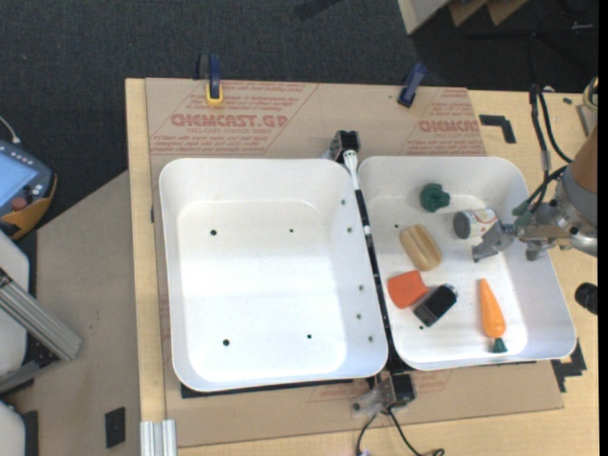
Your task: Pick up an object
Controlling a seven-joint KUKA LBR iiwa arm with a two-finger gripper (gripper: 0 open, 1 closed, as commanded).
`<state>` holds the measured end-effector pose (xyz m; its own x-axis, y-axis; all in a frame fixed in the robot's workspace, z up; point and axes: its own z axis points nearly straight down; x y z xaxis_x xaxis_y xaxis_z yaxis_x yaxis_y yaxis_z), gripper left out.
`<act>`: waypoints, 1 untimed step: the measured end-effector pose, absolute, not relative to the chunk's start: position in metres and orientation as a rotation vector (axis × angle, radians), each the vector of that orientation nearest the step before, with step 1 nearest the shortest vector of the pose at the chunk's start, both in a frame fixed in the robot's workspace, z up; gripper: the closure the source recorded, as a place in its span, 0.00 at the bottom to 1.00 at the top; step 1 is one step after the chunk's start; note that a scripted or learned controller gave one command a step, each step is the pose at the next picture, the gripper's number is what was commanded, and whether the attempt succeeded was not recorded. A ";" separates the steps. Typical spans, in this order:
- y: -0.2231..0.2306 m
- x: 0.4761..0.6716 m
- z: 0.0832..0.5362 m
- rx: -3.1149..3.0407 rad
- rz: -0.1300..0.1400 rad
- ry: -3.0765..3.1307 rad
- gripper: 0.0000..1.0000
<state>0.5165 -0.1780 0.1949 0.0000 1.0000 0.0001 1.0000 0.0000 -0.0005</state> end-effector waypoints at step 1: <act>-0.225 0.523 0.297 -2.235 -0.005 -2.228 0.00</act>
<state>0.5225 -0.2252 0.2966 0.0030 1.0000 -0.0079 0.9999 -0.0029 0.0125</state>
